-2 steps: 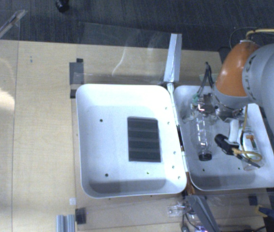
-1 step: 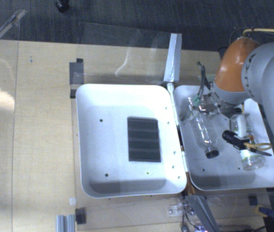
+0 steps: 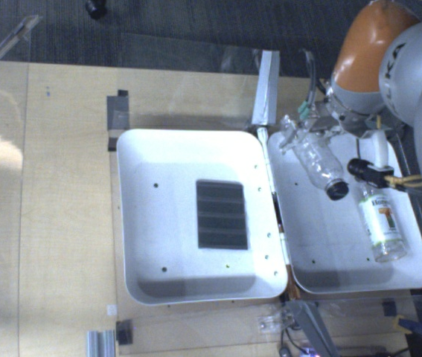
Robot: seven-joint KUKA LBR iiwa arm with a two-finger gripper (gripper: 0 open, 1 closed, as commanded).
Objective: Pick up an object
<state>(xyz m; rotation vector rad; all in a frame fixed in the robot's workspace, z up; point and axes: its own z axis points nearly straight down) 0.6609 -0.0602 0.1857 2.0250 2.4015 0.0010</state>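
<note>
Because both bottles in the right bin are clear plastic, I judge them light, smooth and slippery, apt to roll or squirt out of a pinch. One bottle with a dark cap lies tilted at the far left of that bin, just beside the gripper; whether the gripper is wide or narrow I cannot tell. A labelled bottle lies along the right side. Gripping across the middle of the body seems safest. The left bin holds a dark slatted block.
</note>
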